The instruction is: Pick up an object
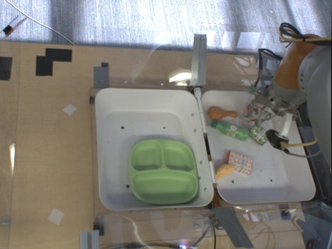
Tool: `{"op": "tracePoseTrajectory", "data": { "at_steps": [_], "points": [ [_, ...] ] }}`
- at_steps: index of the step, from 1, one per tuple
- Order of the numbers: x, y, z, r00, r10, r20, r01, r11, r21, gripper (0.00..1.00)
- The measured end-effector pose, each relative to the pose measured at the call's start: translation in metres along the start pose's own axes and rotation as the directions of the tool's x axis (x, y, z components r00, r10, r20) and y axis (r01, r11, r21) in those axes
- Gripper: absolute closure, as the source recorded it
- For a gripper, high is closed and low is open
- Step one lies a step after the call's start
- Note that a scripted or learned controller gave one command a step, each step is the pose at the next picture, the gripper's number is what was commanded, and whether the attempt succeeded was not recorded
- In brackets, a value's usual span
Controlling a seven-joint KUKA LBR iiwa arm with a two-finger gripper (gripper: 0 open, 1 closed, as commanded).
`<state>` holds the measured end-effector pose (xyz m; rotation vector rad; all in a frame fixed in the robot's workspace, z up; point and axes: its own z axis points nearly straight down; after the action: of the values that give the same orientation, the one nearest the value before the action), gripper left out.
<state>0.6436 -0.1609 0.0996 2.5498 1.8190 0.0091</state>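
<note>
My gripper (259, 112) hangs low over the far part of the right bin (280, 183), at the end of the grey arm with its orange band (288, 66). Just in front of it lies a small green can (258, 135). A green bottle (230, 130) lies on its side to the can's left. An orange-brown pear-shaped toy (222, 112) sits left of the gripper, near the divider. Nearer the front lie a pink patterned box (240, 162) and a yellow piece (224, 171), which touches the box's left end.
The left bin (111, 113) holds a green divided plate (164, 171) at its front. A metal post (199, 61) stands at the back between the bins. Cables (298, 145) loop from the arm along the right bin's right side.
</note>
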Motion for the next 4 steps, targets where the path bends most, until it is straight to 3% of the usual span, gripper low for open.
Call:
{"op": "tracePoseTrajectory", "data": {
  "at_steps": [1, 2, 3, 4],
  "points": [
    [0.000, 0.000, 0.000, 1.000, -0.002, 0.000, 0.002, 1.000, 0.000, 0.00],
    [0.002, 0.002, -0.012, 1.000, -0.009, 0.000, 0.009, 1.000, -0.005, 1.00],
    [0.008, -0.018, 0.011, 0.828, 0.561, 0.001, -0.561, 0.828, 0.004, 1.00],
    [0.054, -0.086, 0.009, 0.855, 0.519, -0.004, -0.519, 0.855, 0.006, 1.00]
  ]
}}
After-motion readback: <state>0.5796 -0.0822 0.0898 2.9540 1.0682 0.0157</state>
